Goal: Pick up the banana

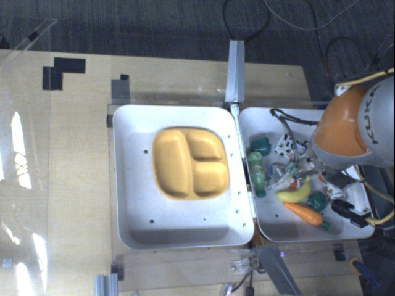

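The yellow banana (295, 194) lies in the right bin (271, 227), near its front. An orange carrot (303, 213) rests just in front of it. My gripper (291, 169) hangs low over the middle of the bin, directly behind the banana and very close above it. Nothing can be seen held in it. The arm's orange band (341, 130) and grey wrist cover the bin's right part.
Green toy items (258, 165) lie along the right bin's left wall, and a dark green piece (318, 201) sits right of the banana. The left bin (133, 184) holds a yellow divided tray (188, 163). A metal post (236, 73) stands behind the bins.
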